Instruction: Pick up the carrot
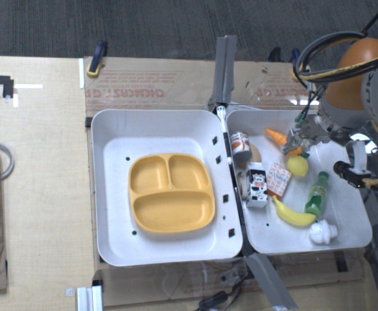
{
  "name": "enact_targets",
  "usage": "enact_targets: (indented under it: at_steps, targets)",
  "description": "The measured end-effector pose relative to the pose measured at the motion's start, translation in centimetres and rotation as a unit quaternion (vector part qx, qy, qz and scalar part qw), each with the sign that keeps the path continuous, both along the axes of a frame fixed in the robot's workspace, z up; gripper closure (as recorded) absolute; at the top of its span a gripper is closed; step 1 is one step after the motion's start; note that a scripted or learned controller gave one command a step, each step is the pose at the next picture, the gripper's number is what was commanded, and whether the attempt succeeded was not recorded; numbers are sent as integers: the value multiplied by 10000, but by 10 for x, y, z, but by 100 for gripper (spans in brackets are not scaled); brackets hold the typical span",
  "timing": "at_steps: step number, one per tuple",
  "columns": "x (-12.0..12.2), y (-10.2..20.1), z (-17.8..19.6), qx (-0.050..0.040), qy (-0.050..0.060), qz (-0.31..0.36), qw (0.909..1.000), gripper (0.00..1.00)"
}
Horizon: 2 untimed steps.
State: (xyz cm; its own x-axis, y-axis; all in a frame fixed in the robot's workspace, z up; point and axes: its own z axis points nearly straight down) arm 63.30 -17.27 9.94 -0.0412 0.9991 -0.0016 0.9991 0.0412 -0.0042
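Pale wooden bench (33, 193), smooth, far left of gripper. Left shallow white plastic bin (104, 193) holds glossy yellow three-section plate (172, 193), bare floor all round it. Right white bin (364, 232) crowded: striped can (240, 144), small milk carton (257, 186), curved yellow banana (292, 214), round lemon (297, 166), green bottle (316, 196), all left of or below gripper. Tapered orange carrot (276, 136) lies just left of two-finger metal gripper (297, 142), possibly touching; finger state unreadable.

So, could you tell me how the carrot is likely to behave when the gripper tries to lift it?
The carrot looks like a smooth moulded toy, so probably stiff and light. Its taper may let it slip or roll. It lies by the lemon, which the gripper could nudge.
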Motion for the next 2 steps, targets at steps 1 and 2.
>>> enact_targets:
  at_steps: [1,2]
  targets:
    - [0,-43,-7,-2,-31,1410,9900,100]
    - [21,-20,17,6,-18,915,9958,100]
